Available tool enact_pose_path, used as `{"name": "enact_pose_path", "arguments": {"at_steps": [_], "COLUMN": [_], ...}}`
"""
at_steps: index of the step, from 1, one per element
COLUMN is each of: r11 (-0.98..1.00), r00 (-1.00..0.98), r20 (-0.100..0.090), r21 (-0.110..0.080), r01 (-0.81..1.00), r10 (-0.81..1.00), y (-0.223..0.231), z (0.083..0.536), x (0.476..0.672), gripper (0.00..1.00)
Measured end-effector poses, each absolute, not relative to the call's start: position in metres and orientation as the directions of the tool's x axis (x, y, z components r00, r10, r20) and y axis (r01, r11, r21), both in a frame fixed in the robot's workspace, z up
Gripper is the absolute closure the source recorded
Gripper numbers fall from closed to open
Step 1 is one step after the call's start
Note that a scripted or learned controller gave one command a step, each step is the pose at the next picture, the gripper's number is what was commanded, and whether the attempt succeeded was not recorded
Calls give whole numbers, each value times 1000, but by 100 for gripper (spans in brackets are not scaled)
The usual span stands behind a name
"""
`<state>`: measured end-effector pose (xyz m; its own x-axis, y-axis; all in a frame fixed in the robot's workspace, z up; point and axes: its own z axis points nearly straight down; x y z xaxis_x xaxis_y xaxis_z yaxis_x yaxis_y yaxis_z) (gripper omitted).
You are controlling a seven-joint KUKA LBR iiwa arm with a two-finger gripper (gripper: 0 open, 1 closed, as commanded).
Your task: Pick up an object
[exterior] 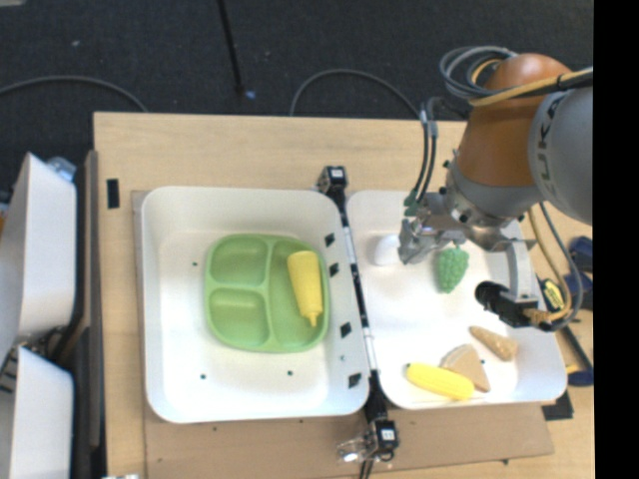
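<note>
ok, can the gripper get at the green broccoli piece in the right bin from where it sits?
Probably yes. The gripper hangs over the right bin, just left of the broccoli, and nothing lies on top of it. The bread pieces and yellow banana lie well apart, nearer the bin's front edge.

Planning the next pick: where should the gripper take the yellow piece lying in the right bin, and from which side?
Probably across its middle, coming straight down. The yellow piece lies flat and long near the right bin's front edge, with its slim width suited to two fingers. A tan wedge sits close at its right end, so the left half looks safer. The gripper hangs further back.
</note>
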<state>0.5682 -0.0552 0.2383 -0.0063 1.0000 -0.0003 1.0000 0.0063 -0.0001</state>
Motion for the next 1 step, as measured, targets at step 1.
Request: {"name": "enact_pose_path", "arguments": {"at_steps": [1], "r11": [6], "r00": [-6], "r20": [-1], "r21": [0], "r01": [1000], "r10": [1000], "y": [-9], "z": [227], "x": [591], "gripper": [100]}}
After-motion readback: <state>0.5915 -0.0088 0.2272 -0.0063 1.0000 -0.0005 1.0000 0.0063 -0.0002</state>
